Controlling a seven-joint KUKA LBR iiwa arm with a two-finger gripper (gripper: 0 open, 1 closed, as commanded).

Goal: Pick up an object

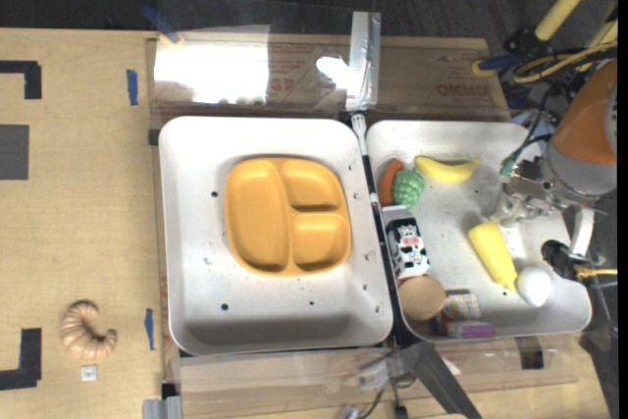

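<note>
Nothing has been picked up yet, as far as this view shows: the gripper (517,203) sits low over the right bin (564,309), above the upper end of the yellow corn cob (494,253), and I see nothing between its fingers; whether they stand wide or narrow I cannot tell, since the metal parts blur together there. So the whole task is left: choose an object, close on it, and lift it free. The corn cob, lying at a slant just below the gripper, looks to me the likeliest target. Taking that cob as landmark, the right bin holds about 8 things: a banana (446,170) up and to its left, a green knobbly ball (406,190) further left touching an orange-red piece (391,177) by the bin wall, a black-and-white cow-patterned carton (407,248) well to the cob's left, a tan round object (422,297) below that, a small purple-and-clear item (467,317) below-left of the cob along the bin's near wall, and a white ball (535,287) just beside the cob's lower end. The left bin (186,240), far to the cob's left, holds 1 thing, a yellow-orange divided plate (287,214) with 3 compartments, each bare. Outside both bins, on the bench (69,211) far left, lies a curled tan toy (87,329).
</note>
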